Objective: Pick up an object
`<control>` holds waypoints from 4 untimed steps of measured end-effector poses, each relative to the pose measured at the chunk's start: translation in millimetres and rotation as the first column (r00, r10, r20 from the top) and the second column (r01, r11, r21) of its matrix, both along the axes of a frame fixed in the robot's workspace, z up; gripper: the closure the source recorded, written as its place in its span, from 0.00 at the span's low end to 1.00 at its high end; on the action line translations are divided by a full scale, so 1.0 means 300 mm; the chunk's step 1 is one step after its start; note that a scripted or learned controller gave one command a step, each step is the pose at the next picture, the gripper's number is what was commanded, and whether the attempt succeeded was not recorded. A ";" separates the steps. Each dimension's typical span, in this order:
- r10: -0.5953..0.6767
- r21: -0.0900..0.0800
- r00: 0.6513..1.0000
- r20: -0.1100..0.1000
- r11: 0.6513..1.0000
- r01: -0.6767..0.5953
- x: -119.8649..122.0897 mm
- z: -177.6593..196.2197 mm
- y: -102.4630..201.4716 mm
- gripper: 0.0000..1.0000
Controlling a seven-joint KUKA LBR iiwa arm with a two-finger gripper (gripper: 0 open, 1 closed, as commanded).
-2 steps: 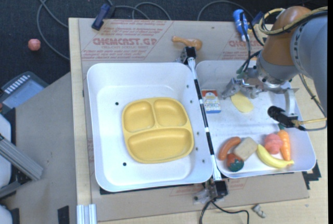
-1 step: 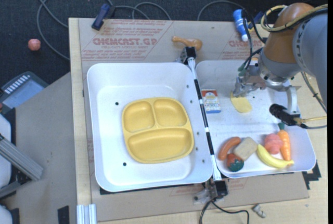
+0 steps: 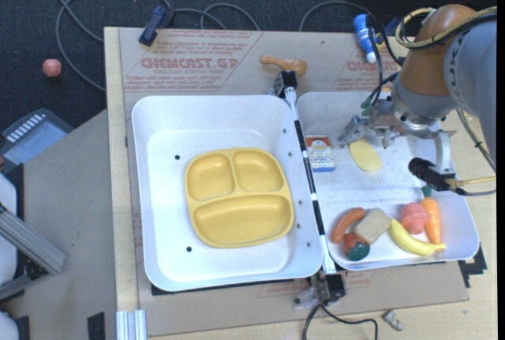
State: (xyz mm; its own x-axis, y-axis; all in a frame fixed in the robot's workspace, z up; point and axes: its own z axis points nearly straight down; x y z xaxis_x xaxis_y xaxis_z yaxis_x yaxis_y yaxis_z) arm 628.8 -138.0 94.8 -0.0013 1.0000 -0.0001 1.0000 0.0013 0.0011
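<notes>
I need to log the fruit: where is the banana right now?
The banana lies in the right bin, near its front edge, beside the carrot and the tan block.

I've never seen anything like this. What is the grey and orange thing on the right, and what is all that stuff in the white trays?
That is a robot arm, seen by one camera looking down on a bench. It reaches in from the right, and its claw hangs over the right bin, just above a pale yellow piece; I cannot tell if it grips anything. That bin also has toy food: a small carton, sausage, bread, banana, carrot and a pink fruit. The left bin holds a yellow divided plate.
</notes>
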 end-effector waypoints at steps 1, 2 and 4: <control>0.000 -0.001 1.000 0.003 1.000 0.000 0.002 0.034 0.000 1.00; 0.000 -0.001 1.000 0.002 1.000 0.000 0.002 0.034 0.000 0.00; -0.001 0.001 1.000 -0.003 1.000 0.001 -0.061 -0.033 0.017 0.00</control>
